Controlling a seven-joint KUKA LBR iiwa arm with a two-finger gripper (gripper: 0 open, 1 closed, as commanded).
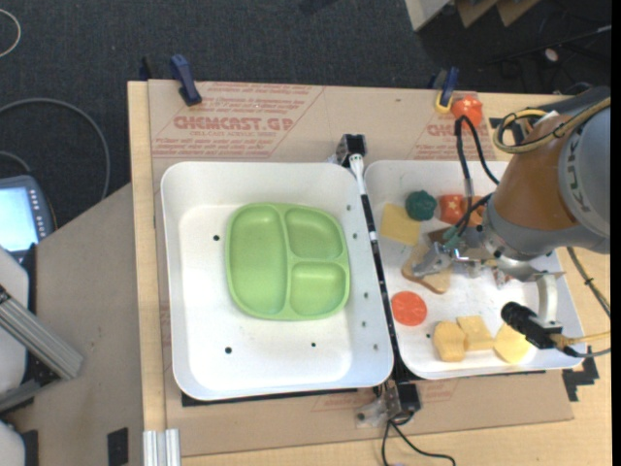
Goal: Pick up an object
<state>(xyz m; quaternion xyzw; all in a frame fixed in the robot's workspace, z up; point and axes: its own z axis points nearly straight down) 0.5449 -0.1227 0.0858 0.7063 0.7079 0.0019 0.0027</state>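
camera view: the arm (543, 192) comes in from the right and bends down over the right bin (485, 369), with the gripper (439, 260) low in the middle of that bin. from this angle i cannot tell whether the gripper is wide or narrow, and nothing can be seen clamped in it.

a brown piece (434, 282) lies right at the gripper's tip, on its near side. it is partly covered by the tool, so contact cannot be judged. just past the tip toward the left bin lies a yellow wedge (399, 225). behind the gripper, toward the far rim, sit a green ball (420, 203) and an orange-red piece (452, 205), side by side. nearer the camera than the tip, and apart from it, lies an orange-red disc (408, 308). further along the near rim there is a row of yellow bits: two yellow blocks (448, 341) touching each other, then a pale yellow lump (511, 346) under the wrist.

well away from the tool, across the divider, the left bin (194, 260) holds a green divided plate (288, 260), lying flat.
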